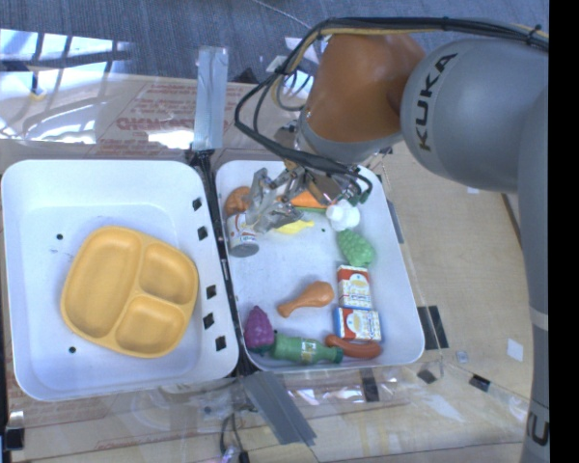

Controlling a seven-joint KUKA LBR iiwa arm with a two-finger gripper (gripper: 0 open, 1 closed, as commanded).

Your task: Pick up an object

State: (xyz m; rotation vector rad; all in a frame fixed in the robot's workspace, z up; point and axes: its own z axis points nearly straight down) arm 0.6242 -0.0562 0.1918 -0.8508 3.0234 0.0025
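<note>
Nearest the lens is my own grey arm with the orange band (367,80), which covers the top of the right white bin (405,302). My end effector (259,205) is down in that bin's upper-left corner, next to the divider. I can't tell its state: the metal fingers blur into the clutter, and nothing is clearly between them.

Likely target is the small silver can with a red label (241,234), right at the fingertips and almost against the left wall. Whether I'm touching it or just above it I can't make out.

Working outward from the can:
- orange rounded piece (235,201) just above it, near the wall
- yellow banana-like piece (291,227) just to its right
- orange carrot-like piece (309,201) under my wrist, partly hidden
- white ball (344,216) and green knobbly toy vegetable (356,249) further right
- tan toy drumstick (307,299) mid-bin, well apart
- two small red-and-white cartons (355,305) by the right wall
- purple toy (259,328), green bottle lying flat (307,348) and red sausage-shaped piece (353,347) along the bottom edge

The left white bin (39,196) holds a yellow compartment tray (127,289), not relevant to this step.

My read on doing it well: the can is boxed in by the wall and the orange piece, so I should line the fingers across the can's free sides, not wall-side. Descend straight and close only once the can is centred. Lift vertically, slowly, so the banana piece isn't dragged along. Then check the can really is between the fingers before I count it as a pick.
</note>
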